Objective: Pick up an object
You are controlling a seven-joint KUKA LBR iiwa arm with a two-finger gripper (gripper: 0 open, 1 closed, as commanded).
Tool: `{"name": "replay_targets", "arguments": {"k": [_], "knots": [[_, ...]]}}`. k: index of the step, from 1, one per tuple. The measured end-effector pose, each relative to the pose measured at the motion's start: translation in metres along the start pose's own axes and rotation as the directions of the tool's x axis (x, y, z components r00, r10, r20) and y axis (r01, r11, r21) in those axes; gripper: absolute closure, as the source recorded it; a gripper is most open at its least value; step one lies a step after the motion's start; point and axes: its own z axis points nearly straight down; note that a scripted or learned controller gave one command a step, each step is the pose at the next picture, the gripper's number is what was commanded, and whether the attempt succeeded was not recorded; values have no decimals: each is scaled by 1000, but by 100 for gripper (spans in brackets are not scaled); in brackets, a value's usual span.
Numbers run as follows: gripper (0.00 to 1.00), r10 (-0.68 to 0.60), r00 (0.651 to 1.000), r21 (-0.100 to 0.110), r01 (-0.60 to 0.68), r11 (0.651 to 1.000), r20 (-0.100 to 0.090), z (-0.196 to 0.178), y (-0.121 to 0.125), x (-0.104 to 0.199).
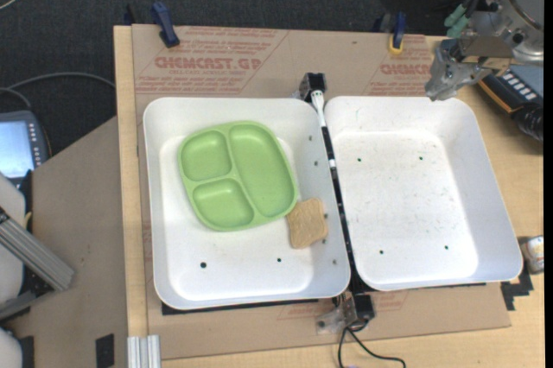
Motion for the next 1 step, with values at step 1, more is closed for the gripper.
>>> {"name": "replay_targets", "arguments": {"k": [1], "knots": [[100, 17, 1000, 4, -17, 1000, 8, -117, 27, -92]]}}
